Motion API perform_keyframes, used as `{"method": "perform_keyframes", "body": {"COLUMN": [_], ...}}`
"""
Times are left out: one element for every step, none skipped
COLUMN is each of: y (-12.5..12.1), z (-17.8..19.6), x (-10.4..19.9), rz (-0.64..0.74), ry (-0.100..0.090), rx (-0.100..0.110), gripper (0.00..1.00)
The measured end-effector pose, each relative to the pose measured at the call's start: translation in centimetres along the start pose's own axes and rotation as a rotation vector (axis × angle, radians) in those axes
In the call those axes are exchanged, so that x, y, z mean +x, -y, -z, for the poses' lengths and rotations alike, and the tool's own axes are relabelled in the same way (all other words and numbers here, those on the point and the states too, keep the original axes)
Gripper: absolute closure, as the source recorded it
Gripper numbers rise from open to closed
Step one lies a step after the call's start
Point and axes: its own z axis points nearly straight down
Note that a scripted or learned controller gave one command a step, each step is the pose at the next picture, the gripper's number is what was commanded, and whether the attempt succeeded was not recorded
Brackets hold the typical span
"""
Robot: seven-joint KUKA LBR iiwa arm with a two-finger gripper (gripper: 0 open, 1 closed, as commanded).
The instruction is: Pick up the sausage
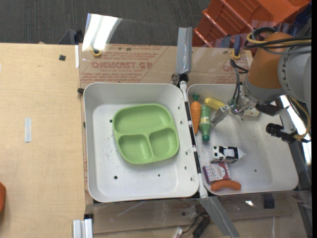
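The sausage (226,185) lies at the near edge of the right bin (270,155), just below a small purple packet (216,172). Up from the sausage, past a black-and-white toy cow (225,153), the hand (221,115) hovers beside a green bottle (205,124) and a carrot (196,114); it seems to grip nothing, but whether it is released or clenched I cannot tell.

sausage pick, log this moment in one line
sausage: front edge of right bin, untouched | gripper: above bin's back, near green bottle | plate: left bin

Arm (277,68) in from right, wrist bent down-left, claw (221,114) low.
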Motion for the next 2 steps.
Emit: {"method": "perform_keyframes", "body": {"y": [2.6, -2.7], "z": [-0.2, -0.2], "x": [3.1, 1.3], "rz": [0.185, 0.304], "ry": [-0.009, -0.006], "rx": [-0.001, -0.001], "gripper": [0.00, 0.00]}}
